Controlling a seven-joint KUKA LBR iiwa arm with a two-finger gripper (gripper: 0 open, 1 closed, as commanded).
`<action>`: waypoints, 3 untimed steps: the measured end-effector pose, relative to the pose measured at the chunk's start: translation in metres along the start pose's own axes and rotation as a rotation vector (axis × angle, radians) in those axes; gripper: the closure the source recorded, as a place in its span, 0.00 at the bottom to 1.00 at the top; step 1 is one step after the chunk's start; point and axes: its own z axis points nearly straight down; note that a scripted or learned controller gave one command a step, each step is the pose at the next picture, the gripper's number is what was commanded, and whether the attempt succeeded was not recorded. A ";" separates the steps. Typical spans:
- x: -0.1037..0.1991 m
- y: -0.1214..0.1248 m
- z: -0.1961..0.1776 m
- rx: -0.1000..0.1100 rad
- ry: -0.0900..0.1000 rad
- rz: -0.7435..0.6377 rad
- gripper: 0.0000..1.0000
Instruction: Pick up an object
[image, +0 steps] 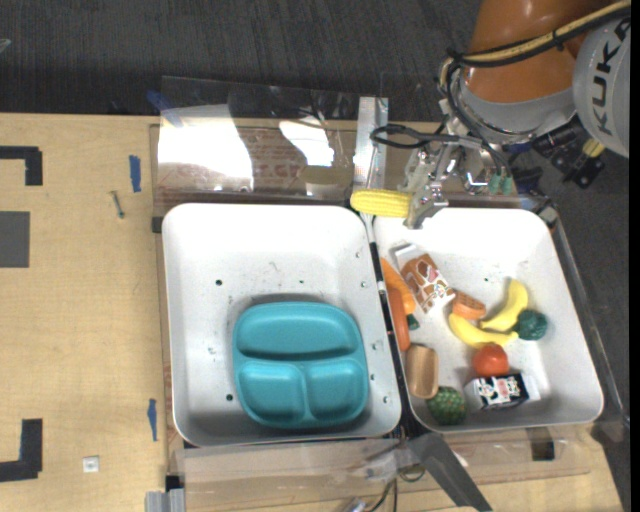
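My gripper (418, 205) hangs over the far left corner of the right bin (570, 300), below the orange-banded wrist. A yellow corn cob (380, 203) sticks out to the left from between its fingers, level and above the rims where the two bins meet. The fingers are shut on the cob's right end. Below it in the right bin lie a brown and white carton (426, 281), a carrot (399, 306), a banana (500, 312) and a red tomato (490, 358).
The left bin (200, 260) holds a teal divided plate (298, 375). In the right bin there are also a green ball (532, 325), a black and white carton (498, 391), a brown roll (422, 370) and a dark green piece (448, 405). Clear plastic sheeting (260, 150) lies behind the bins.
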 end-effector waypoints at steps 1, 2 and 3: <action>-0.015 0.021 -0.019 0.000 -0.001 -0.138 1.00; -0.015 0.013 -0.040 0.000 -0.002 -0.317 1.00; -0.014 0.011 -0.028 -0.002 0.005 -0.454 1.00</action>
